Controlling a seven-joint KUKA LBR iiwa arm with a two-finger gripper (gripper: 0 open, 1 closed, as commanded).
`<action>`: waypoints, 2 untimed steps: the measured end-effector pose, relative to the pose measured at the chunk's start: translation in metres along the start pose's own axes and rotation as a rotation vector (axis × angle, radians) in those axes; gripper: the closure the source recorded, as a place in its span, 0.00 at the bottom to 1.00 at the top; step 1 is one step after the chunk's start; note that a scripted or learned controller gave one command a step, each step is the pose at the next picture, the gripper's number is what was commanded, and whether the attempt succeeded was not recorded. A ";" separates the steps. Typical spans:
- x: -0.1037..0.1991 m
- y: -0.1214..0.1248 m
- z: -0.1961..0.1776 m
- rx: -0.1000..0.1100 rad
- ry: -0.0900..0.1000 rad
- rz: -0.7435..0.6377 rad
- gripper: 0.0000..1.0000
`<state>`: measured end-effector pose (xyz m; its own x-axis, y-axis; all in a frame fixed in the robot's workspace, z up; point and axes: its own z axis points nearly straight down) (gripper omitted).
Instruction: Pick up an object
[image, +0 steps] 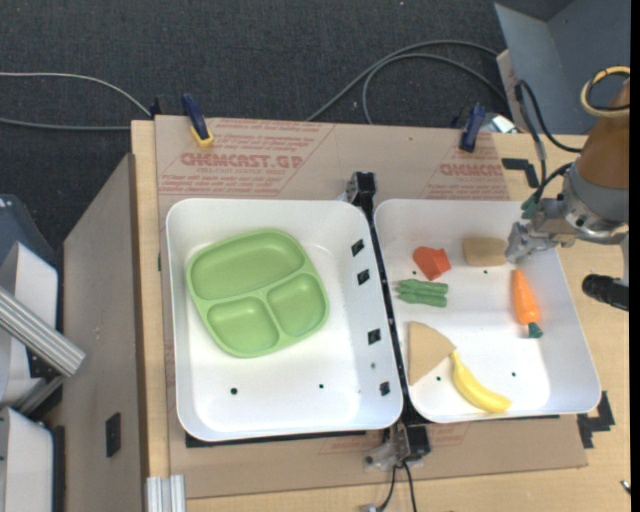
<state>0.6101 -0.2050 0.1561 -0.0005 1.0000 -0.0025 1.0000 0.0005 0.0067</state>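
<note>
The right bin (570, 385) holds several toy foods: a red pepper piece (432, 262), green beans (422, 292), a tan bread slice (483, 252), an orange carrot (525, 298), a tan wedge (428, 350) and a yellow banana (474, 386). My gripper (522, 245) hangs over the bin's far right part, just right of the bread slice and above the carrot's top end. I see nothing held between its fingers.
The left bin (190, 400) carries a green three-compartment plate (258, 292). A black divider with clips (368, 290) runs between the bins. Blue and yellow clamps (197, 120) (471, 128) sit at the board's far edge, with cables behind.
</note>
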 end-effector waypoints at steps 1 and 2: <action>0.008 -0.004 -0.053 -0.001 0.000 -0.001 1.00; 0.008 -0.003 -0.073 0.001 0.001 -0.001 1.00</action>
<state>0.6068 -0.1972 0.2293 -0.0014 1.0000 -0.0018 1.0000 0.0014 0.0055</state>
